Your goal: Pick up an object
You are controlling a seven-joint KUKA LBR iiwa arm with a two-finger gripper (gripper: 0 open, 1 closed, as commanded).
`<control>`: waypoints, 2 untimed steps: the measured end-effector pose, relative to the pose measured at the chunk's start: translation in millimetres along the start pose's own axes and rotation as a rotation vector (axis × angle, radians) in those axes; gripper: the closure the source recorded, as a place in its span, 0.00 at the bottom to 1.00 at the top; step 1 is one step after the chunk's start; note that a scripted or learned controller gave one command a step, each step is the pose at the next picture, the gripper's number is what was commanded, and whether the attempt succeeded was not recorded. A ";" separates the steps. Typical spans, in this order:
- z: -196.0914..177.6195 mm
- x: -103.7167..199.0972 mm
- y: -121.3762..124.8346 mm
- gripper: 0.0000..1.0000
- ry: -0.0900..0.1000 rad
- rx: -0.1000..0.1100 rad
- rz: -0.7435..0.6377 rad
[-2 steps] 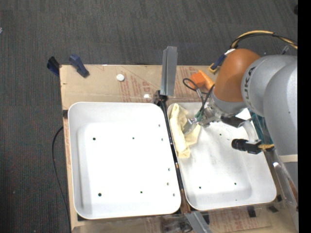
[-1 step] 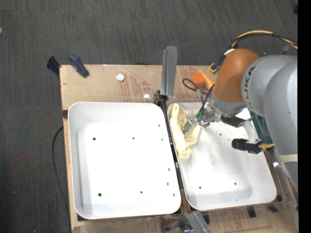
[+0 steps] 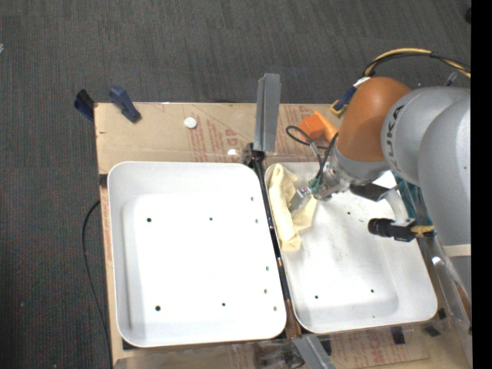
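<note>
Dark grey carpet surrounds a cardboard-topped bench carrying two shallow white bins side by side. The arm, grey with an orange band, reaches in from 3 o'clock over the right bin. The left bin shows only small dark dots on its floor. One graspable object is present: a pale yellow cloth, crumpled against the right bin's left wall, its long axis running from 12 to 6 o'clock along that wall. The gripper sits at the cloth's right edge, touching or just above it; the bulk of the cloth lies toward 9 o'clock and 7 o'clock from the tips. Whether the jaws are spread or closed cannot be told, and no fabric is clearly seen between them. Count: one arm, two bins, one cloth. Lesser items on the bench: one blue clamp at 11 o'clock and one small white disc beside it.
</note>
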State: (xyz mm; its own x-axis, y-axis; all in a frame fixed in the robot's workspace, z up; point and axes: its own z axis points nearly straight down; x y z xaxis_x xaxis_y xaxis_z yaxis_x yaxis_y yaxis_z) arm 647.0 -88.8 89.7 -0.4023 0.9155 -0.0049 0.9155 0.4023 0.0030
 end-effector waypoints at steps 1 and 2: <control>-7.0 2.3 1.5 1.00 0.008 0.003 -0.002; -94.6 33.3 12.6 1.00 0.006 0.008 0.118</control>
State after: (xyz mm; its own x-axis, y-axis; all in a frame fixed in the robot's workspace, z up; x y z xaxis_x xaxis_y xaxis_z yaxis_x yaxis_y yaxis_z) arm 644.7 -52.9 184.2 -0.2914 0.9566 0.0012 0.9566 0.2914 -0.0049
